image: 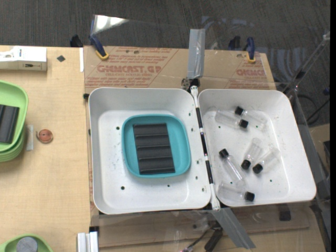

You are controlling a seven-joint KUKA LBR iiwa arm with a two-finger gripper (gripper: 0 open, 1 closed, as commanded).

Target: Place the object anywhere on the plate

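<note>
- Far left, on the wooden bench (pixel 52 193), I see a green tray (pixel 21 109) cut off by the frame edge, with a dark item lying in it.
- Behind the tray lies a white box (pixel 23 58). A small reddish disc (pixel 45 136) sits on the wood just right of the tray.
- A cardboard sheet (pixel 136 67) with red print lies behind the two bins, held by clamps.
- In the left bin (pixel 105 182) a teal plate (pixel 128 140) sits near the middle, flat on the floor.
- A black ribbed block (pixel 153 148) lies on the plate and covers most of its well.
- The right bin (pixel 283 130) touches the left one along a shared edge.
- The task's things, clear vials (pixel 232 168) with black caps, lie scattered on their sides across the right bin's floor, about six by my count, some just beside each other.
- All the vials I can make out lie apart from the plate, with the bin walls between.
</note>
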